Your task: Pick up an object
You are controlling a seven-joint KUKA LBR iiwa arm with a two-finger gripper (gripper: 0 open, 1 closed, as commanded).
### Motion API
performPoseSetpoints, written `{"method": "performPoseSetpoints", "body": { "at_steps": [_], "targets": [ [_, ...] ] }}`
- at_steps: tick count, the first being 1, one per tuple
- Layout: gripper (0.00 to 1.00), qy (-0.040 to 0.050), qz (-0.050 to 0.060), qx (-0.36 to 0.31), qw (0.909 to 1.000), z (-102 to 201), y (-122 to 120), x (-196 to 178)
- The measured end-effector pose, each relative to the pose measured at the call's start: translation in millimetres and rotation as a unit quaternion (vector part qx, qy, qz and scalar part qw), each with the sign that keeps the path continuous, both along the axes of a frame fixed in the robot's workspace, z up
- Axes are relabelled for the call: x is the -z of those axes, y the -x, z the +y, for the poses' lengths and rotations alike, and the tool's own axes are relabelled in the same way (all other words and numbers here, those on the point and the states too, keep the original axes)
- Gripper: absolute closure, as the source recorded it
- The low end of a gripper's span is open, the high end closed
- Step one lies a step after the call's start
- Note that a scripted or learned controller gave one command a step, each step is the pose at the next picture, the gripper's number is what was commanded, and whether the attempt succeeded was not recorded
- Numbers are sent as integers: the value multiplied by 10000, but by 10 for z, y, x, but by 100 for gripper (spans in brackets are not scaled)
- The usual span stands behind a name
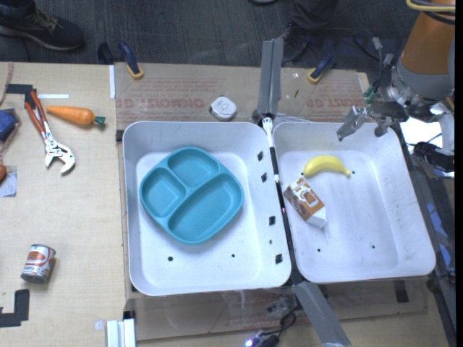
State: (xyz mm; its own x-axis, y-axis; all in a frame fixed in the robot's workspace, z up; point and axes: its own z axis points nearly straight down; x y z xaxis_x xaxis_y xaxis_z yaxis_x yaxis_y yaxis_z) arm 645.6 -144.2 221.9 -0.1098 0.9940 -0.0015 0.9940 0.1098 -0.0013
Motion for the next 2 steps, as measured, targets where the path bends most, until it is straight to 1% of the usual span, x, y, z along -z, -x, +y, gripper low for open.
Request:
{"method": "performPoseSetpoints", "body": {
  "at_steps": [1, 2],
  "targets": [
    [0, 0, -20, -777, 9970, 91, -140, 1287],
    [0, 5, -14, -975, 9952, -614, 326, 1067]
  ]
}}
